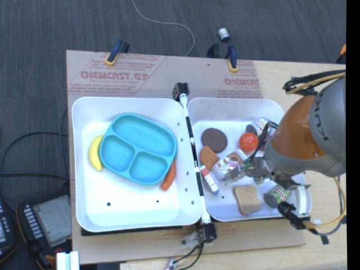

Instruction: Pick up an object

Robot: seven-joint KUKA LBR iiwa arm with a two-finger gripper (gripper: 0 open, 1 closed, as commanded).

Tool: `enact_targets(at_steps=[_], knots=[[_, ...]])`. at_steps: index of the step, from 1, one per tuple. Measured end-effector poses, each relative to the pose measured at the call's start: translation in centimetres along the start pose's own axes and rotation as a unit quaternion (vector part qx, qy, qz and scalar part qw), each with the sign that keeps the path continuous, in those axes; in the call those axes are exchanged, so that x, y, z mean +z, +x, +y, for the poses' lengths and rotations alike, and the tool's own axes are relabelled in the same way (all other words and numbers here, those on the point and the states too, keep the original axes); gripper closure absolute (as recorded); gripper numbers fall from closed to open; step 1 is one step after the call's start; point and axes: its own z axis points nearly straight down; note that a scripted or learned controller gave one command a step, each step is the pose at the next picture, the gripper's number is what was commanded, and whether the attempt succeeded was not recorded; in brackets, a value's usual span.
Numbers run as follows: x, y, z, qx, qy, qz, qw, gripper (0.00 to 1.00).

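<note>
Objects crowd your right bin (270, 107): a brown disc (214, 139), tomato (248, 142), waffle piece (208, 157), small packet (230, 163) and bread slice (247, 199). Your gripper (243, 170) sits low among them, just beside the packet; its grip state you cannot tell. Your left bin (84, 151) holds a blue divided plate (137, 149), banana (94, 152) and carrot (169, 176). Both bins rest on a cardboard-topped bench (140, 75) over dark carpet (45, 27).

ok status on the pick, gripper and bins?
Gripper low in right bin, grip unclear. Nearest: small packet, bread slice. Tomato, brown cookie crowd close. Blue tray in left bin.
</note>
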Motion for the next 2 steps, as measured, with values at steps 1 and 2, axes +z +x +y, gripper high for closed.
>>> enact_targets(at_steps=[1, 2], knots=[[-0.95, 0.02, 0.05, 0.000, 0.000, 0.000, 1.0000, 1.00], [-0.94, 0.03, 0.04, 0.000, 0.000, 0.000, 1.0000, 0.00]])
